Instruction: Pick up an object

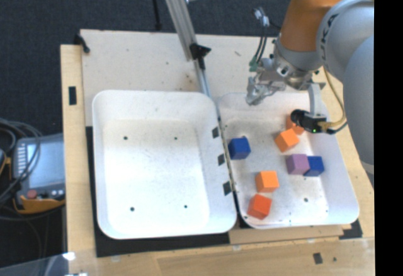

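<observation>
From my remote station I see the gripper (257, 96) poised over the far end of the right bin (340, 205), near that bin's back left corner, with nothing between its fingers; they look slightly parted, though the slant of the view blurs the gap. The blocks lie scattered in this bin: a blue cube (238, 147) just beside the dividing wall, an orange cube (288, 139) toward the middle, a purple cube (297, 163) touching a second blue cube (314, 166), and two more orange cubes (267, 181) toward the near side, the nearest one (259, 206) close to the front rim. The left bin (107, 111) sits beside it on the bench (126, 54). I judge the task to be at the approach stage, no object yet chosen or lifted. The blue cube by the wall seems the closest candidate; the next move would call for carrying the gripper toward the near side over it, lining the fingers across its faces clear of the wall, then descending and closing.
</observation>
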